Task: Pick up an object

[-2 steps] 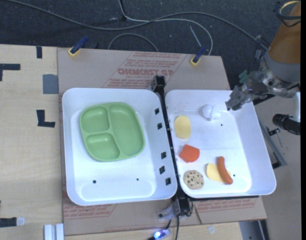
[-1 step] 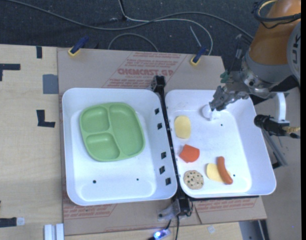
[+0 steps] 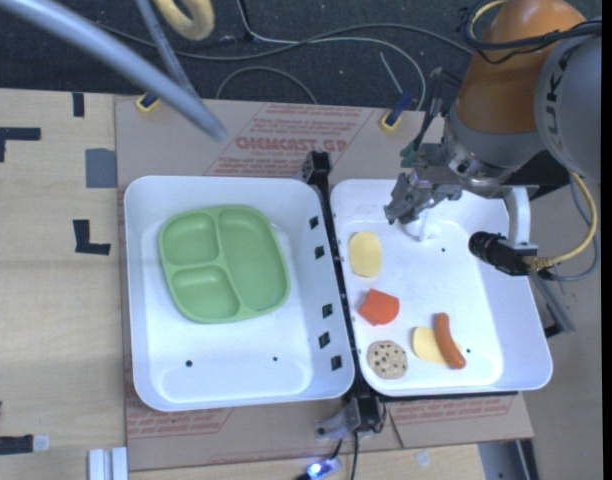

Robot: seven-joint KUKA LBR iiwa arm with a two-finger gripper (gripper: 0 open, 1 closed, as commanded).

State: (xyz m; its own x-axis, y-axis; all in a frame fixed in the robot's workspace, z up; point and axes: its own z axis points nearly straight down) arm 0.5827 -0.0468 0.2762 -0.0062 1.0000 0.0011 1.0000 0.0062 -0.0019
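Looking down on the surface, I see the jaws hanging over the far end of the right bin, above bare white floor just beyond the pale yellow piece. I cannot tell how they are set; the tips are dark and crowded together from this slant, and nothing shows between them that I would call a held object.

The candidates all lie in that bin. The yellow piece is nearest the wrist, close to the divider. An orange-red wedge sits just in front of it, a cookie lies by the near edge, and a small sausage rests against a yellow slice beside it. The green divided tray fills much of the left bin and looks too broad to be the target.

My judgement is that the arm stands over open floor because no item has been reached yet, so a short shift toward the yellow piece seems the cheapest next move.
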